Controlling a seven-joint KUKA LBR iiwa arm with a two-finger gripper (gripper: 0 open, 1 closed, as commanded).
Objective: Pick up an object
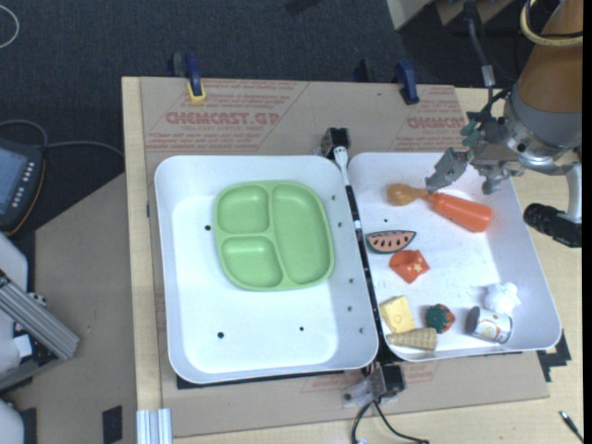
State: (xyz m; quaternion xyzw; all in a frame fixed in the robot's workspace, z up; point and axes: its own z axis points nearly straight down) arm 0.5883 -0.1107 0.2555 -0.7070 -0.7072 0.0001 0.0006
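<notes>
The right bin [527, 248] holds several toy foods. An orange carrot [460, 211] lies at its far side, with a brown pear-shaped piece [405, 193] to its left. Nearer the front are a watermelon slice [389, 240], a red pepper chunk [409, 265], a yellow cheese block [399, 314], a cone-shaped wedge [412, 340], a small red and green fruit [440, 317], a small can [488, 326] and a white lump [502, 295]. My gripper [469, 176] hangs just behind and above the carrot. It is open, its two fingers spread with nothing between them.
A green divided plate [274, 234] lies in the left bin [185, 285]. A ridge where the two bins meet runs between them. Blue clamps [193, 70] hold the board at the back edge.
</notes>
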